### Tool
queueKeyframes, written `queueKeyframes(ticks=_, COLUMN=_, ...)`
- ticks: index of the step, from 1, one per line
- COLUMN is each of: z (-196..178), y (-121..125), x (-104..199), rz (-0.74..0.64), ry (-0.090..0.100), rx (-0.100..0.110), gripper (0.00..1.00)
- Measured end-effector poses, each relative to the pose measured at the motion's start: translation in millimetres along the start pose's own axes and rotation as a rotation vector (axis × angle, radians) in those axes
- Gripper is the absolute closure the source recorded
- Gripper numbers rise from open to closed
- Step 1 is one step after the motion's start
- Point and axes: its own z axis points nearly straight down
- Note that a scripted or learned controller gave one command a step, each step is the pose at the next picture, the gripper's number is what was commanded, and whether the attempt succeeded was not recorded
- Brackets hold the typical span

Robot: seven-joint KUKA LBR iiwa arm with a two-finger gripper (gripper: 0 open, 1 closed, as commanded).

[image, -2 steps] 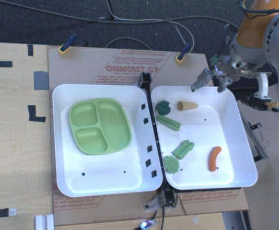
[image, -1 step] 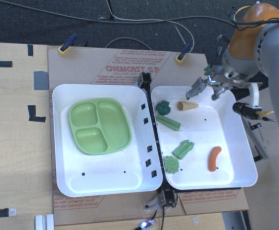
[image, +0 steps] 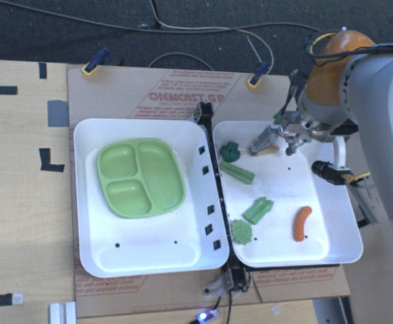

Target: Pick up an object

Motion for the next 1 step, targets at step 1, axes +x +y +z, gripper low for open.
queueKeyframes(ticks=1, z=42.8, y=0.1, x=0.7, rz=-0.001, ry=-0.002, rx=-0.005, gripper=0.00)
